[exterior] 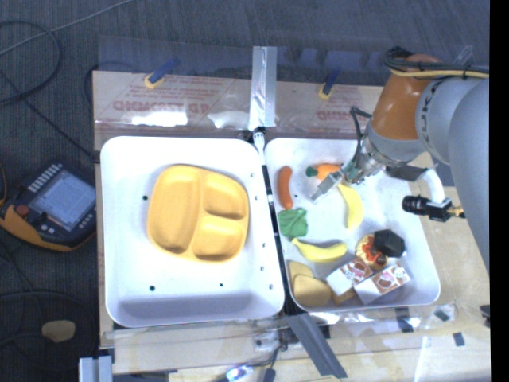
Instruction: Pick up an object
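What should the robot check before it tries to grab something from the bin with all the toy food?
1. Pincer is over the right white bin, not the left one: ok.
2. A target is close: the small orange carrot-like toy and the curved yellow plastic banana lie right beside the pincer: ok.
3. Pincer open wide enough to take one: cannot tell.
4. Nothing already held: cannot tell, no toy shows between the tips.
5. Neighbours crowd the grab: the orange-red plastic sausage and green leafy toy lie apart to the left: ok.
6. Yellow divided tray sits in the left bin, out of the way: ok.
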Action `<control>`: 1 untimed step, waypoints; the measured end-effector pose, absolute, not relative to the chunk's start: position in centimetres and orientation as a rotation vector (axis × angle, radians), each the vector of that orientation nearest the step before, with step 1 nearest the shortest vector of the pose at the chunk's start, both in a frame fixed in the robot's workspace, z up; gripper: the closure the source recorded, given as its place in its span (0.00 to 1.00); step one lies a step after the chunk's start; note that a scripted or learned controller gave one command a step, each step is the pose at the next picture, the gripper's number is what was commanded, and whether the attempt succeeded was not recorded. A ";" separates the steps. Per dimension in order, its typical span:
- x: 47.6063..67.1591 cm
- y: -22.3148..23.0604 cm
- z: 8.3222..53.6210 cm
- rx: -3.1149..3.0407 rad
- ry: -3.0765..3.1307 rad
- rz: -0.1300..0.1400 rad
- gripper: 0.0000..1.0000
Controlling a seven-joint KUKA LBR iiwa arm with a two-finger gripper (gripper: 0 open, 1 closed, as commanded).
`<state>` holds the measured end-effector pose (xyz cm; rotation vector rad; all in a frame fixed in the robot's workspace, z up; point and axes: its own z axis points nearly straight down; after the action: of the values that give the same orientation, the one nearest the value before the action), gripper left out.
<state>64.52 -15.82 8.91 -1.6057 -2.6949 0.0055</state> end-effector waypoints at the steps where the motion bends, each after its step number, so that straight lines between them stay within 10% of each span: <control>1: 64.7 -15.8 10.0 -1.607 -2.700 0.003 1.00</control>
<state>64.66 -15.75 9.95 -1.6068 -2.7005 0.0031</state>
